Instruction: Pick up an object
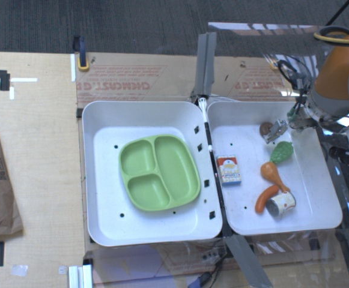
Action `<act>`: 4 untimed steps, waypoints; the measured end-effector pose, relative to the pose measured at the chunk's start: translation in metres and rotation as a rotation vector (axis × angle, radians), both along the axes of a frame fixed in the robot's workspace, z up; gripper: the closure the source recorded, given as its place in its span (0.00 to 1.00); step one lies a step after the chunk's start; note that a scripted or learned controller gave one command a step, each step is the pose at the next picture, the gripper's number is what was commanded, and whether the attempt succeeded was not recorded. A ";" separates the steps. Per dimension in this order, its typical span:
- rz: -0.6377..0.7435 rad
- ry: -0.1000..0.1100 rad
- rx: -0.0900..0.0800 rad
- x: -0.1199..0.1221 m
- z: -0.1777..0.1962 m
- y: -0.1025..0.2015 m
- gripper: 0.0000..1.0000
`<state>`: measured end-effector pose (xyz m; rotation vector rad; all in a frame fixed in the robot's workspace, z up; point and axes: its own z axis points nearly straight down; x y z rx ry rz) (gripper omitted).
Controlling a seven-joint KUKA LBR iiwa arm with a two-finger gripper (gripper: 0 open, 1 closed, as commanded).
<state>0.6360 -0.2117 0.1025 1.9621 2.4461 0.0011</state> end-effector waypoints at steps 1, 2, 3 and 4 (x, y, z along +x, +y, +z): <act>-0.004 0.006 0.003 -0.079 -0.011 0.002 0.00; 0.137 0.006 0.003 -0.158 0.028 0.029 0.00; 0.143 0.005 0.002 -0.079 -0.011 0.009 0.00; -0.031 0.007 0.011 -0.120 -0.011 -0.005 0.00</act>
